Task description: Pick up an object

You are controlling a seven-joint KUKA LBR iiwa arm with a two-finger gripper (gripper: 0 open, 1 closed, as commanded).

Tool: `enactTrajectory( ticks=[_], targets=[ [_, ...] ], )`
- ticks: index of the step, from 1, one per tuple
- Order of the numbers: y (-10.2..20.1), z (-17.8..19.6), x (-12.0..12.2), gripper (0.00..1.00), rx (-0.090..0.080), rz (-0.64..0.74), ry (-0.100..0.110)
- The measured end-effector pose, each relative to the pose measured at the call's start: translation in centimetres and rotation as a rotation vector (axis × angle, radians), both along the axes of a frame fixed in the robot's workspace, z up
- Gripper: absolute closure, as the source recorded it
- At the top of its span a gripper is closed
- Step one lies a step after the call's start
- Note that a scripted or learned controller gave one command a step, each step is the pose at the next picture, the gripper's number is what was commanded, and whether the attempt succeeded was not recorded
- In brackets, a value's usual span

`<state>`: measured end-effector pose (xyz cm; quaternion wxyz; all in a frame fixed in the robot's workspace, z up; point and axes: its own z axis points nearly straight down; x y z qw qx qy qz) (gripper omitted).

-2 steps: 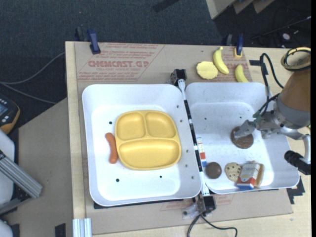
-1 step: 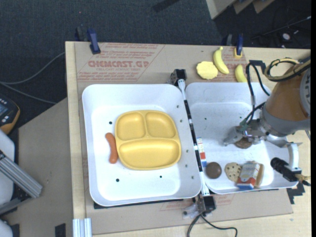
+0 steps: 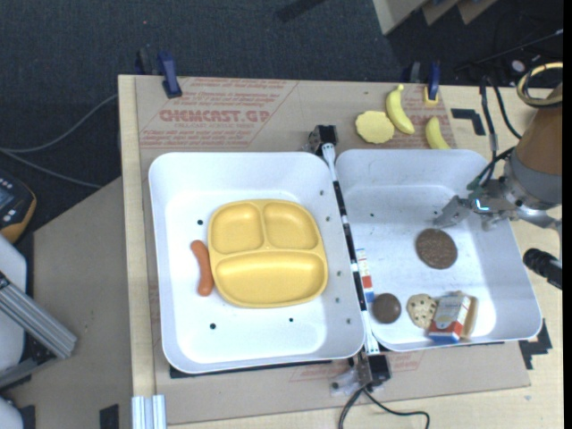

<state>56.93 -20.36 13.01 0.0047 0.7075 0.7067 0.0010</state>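
The end effector (image 3: 465,208) hangs at the right side of the frame over the upper right part of the right bin (image 3: 393,172), its two thin metal fingers spread apart with nothing between them; it is released and touches none of the food pieces. The grey arm (image 3: 541,164) with its orange band comes in from the right edge. Just below the fingers and apart from them, a flat, round, dark brown patty (image 3: 437,248) lies on the bin floor. Along the bin's lower edge sit a small dark brown cookie (image 3: 386,307), a pale speckled cookie (image 3: 420,309) and a little boxed item (image 3: 451,317) in red, blue and tan, the last two close together. The left bin (image 3: 174,239) holds a smooth yellow plastic plate (image 3: 266,252) with three compartments, and a small orange sausage (image 3: 203,267) lies just beside its left rim. Both bins are shallow, white and glossy with rounded corners. They rest on a pale bench (image 3: 223,110) printed with red lettering, where two yellow bananas (image 3: 399,111) and a yellow ruffled piece (image 3: 375,127) lie above the right bin. Blue clamps (image 3: 167,74) grip the far edge, and dark carpet (image 3: 223,16) with cables surrounds the bench.
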Motion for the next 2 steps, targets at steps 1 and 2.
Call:
enactTrajectory(
  ticks=[1, 2],
  targets=[
    [4.8, -4.4, -2.6, 0.0, -0.001, 0.003, 0.0],
    [4.5, -2.9, -2.3, 1.0, -0.003, 0.0, -0.009]
  ],
)
